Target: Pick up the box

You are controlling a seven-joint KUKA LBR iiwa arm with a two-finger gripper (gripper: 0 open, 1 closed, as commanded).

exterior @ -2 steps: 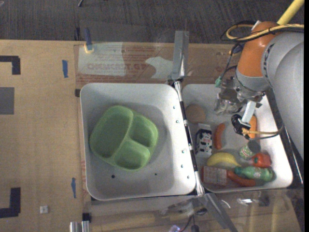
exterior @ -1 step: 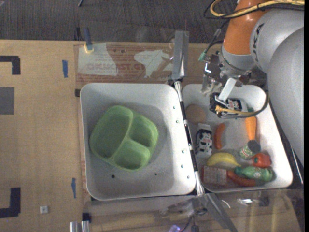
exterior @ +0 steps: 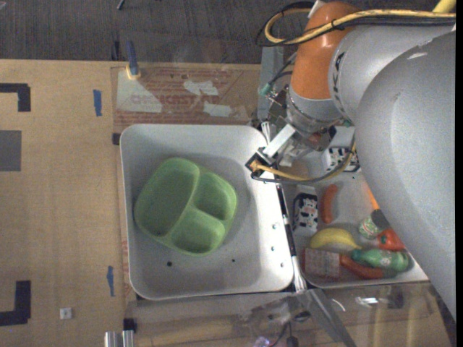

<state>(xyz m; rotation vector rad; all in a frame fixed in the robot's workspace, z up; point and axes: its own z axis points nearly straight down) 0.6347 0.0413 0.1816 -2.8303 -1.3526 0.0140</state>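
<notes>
The grey arm with the orange band reaches in from the right of the frame. Its 2-finger gripper (exterior: 307,144) hangs over the upper left corner of the right-hand shallow white bin (exterior: 340,284), close to the rim it shares with the left-hand shallow white bin (exterior: 145,139). The wrist hides the tips, so I cannot tell whether the jaws are apart or together, and I see nothing held in them.

The box I take to be the target is the small white carton with black patches (exterior: 307,212). It lies in the right bin just beside that shared rim, straight below the gripper in the frame and apart from it. Its long axis seems to run up and down the frame, roughly along the rim.

An orange carrot-shaped toy (exterior: 329,203) lies just to the right of the box, and a yellow banana (exterior: 334,237) sits just below it. That leaves little room on those 2 sides.

My guess is that the gripper has to shift down the frame along the wall and then descend. The approach looks barely begun. The green divided plastic plate (exterior: 187,204) in the left bin is well clear of all this.
</notes>
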